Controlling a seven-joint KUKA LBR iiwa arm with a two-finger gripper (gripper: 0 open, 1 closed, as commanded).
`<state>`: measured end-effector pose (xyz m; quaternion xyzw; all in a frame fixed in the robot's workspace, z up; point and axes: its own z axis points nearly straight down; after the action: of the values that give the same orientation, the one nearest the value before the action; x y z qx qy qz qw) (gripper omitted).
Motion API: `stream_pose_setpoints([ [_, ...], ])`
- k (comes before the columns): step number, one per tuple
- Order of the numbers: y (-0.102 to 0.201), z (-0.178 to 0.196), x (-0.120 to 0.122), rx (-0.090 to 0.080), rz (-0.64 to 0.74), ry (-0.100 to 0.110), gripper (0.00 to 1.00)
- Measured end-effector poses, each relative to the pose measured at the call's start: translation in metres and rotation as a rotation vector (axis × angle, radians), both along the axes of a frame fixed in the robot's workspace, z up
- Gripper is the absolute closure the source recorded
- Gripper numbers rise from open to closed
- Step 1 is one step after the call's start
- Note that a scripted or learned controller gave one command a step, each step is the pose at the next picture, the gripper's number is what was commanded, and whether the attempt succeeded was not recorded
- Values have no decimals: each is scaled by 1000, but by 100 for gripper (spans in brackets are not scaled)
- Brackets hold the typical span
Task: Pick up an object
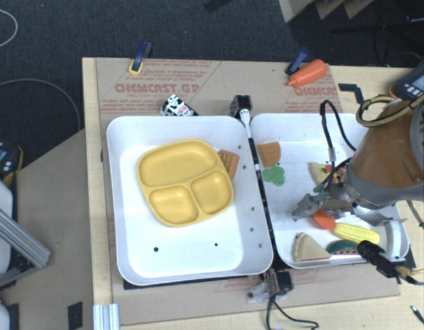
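Note:
The right bin (294,133) holds several toy foods. They are a brown toast piece (269,154), a green piece (273,176), a small orange piece (324,221), a yellow corn-like piece (356,233), a pale wedge (309,247) and a pale piece (317,171) partly behind cables. My gripper (306,208) hangs low in this bin, reaching in from the right. It sits just above and left of the orange piece, and the arm's grey body hides the bin's right side. No object is visibly lifted.
The left bin (122,205) carries a yellow divided plate (184,182) with a brown waffle piece (229,161) at its right edge. On the cardboard behind the bins lie a black-and-white toy (176,106), an orange-handled clamp (308,73) and a blue-yellow clamp (138,60).

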<state>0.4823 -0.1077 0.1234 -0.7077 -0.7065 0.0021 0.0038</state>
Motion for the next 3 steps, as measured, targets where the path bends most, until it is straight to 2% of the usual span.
stream_pose_setpoints([
  [1, -4, -35, 3, -11, -3, -20, 0],
  [2, -7, -20, 6, -19, -6, -34, 100],
  [3, -6, 24, 13, -4, 3, -14, 100],
])
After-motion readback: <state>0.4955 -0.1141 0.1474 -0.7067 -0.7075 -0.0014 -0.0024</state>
